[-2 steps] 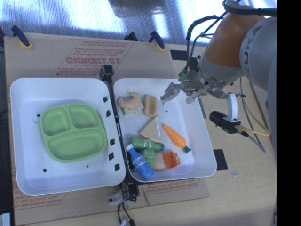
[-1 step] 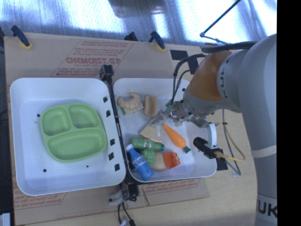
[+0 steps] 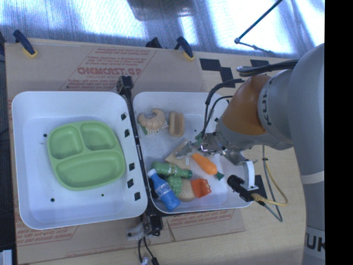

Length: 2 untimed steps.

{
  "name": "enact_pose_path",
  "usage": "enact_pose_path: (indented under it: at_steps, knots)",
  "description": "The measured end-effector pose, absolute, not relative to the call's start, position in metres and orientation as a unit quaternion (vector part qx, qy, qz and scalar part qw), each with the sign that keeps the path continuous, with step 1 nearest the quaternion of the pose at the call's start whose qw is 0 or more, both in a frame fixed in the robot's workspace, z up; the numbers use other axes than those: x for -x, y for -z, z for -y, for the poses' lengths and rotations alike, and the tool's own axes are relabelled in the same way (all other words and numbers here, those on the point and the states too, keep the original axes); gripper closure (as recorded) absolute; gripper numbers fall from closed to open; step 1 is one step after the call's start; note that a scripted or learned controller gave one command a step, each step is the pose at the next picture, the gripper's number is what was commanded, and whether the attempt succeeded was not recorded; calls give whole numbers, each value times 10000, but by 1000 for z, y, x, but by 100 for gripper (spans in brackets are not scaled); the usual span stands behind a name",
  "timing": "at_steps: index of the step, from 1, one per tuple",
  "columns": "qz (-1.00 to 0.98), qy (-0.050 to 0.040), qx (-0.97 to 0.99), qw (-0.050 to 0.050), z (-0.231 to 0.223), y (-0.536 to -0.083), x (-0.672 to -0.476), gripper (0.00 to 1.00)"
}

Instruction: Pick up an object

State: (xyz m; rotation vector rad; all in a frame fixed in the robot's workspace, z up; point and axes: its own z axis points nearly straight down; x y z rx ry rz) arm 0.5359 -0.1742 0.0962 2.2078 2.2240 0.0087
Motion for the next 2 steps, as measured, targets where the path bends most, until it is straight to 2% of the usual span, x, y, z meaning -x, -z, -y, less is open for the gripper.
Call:
enact_pose_path:
  at_steps: [1,2]
  knots:
    - [-7115,-18,-7027,26,174,-106,-536,100]
    - [-7095,3,-7047,-13,137,-197,-501,100]
